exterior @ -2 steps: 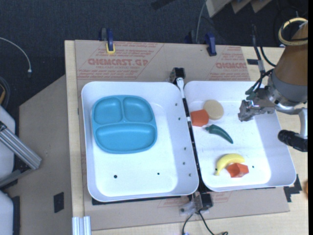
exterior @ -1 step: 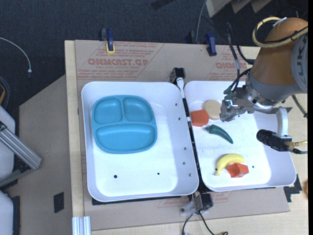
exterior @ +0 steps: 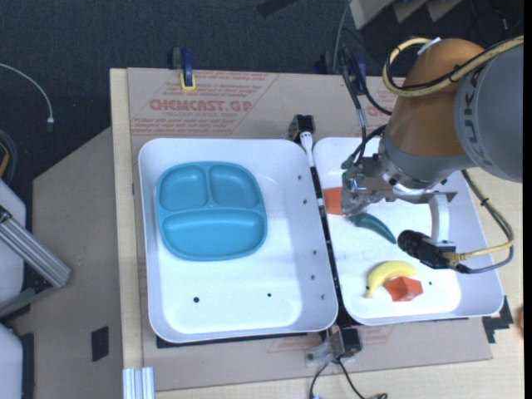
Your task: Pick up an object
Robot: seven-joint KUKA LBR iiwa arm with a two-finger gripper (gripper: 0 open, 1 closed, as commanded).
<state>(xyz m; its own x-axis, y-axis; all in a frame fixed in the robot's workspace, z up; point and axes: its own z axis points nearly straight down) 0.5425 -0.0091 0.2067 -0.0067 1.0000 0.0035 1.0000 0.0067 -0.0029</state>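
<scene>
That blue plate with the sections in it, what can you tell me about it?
The light blue plastic divided plate is a rounded rectangle with three compartments: two smaller ones at the far side and one long one nearer the camera. It looks smooth and slightly glossy. It lies flat, right way up, in the far left part of the left white bin, with nothing on it.

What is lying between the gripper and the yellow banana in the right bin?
In the camera view, a dark green curved piece lies between the gripper and the banana; otherwise bare white bin floor.
</scene>
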